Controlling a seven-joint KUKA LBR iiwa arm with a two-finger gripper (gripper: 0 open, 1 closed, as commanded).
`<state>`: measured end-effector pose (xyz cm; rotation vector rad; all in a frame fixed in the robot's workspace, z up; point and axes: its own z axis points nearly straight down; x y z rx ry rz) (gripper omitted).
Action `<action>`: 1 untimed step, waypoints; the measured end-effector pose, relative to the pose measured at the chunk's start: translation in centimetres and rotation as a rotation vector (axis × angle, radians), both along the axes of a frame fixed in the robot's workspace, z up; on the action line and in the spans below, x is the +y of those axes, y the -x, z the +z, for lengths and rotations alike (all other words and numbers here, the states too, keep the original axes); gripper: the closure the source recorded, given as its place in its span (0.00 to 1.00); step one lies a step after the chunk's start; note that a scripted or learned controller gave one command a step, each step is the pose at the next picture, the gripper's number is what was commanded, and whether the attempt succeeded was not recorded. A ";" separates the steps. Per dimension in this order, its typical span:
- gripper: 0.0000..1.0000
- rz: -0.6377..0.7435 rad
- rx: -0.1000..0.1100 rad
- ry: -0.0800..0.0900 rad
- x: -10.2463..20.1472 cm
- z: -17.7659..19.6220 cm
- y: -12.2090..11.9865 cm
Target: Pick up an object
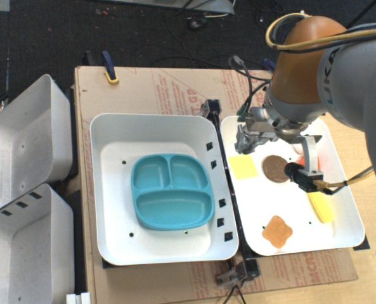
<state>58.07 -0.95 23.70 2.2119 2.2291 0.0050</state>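
My gripper hangs over the upper left part of the right bin. Just below it a flat yellow square lies on the bin floor, and the gripper's tip stands over the square's far edge. Beside the square, to its right, is a brown round disc. An orange, cookie-like piece rests near the bin's front. A yellow elongated block lies to the right, and a red-orange thing is partly hidden behind the wrist. Nothing shows in the gripper.
The left bin holds a blue divided plate. A black-clipped divider runs between the two bins. Two more white bins stand off the bench at the left. The grey arm with its orange band covers the right bin's far side.
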 end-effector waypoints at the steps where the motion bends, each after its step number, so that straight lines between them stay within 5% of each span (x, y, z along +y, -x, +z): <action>1: 1.00 0.001 0.001 -0.001 6.0 0.0 -1.9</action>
